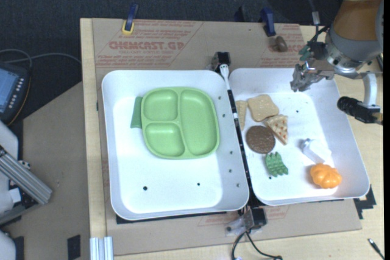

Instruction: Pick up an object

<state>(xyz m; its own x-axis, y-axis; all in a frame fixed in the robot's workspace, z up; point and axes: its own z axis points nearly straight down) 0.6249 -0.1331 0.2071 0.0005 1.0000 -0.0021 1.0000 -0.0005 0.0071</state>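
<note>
Toys in the right bin (347,131), near the brown disc (261,139), look light and rigid; the orange pumpkin (325,175) beyond it suits a pinch across its sides, and the hand's (300,83) spread I cannot tell.

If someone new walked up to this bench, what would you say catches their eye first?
Most likely the green divided tray, which lies alone in the left bin. Next, the cluster of toy food in the right bin, above all the orange pumpkin near its front corner. The gripper hangs over that bin's far edge.
</note>
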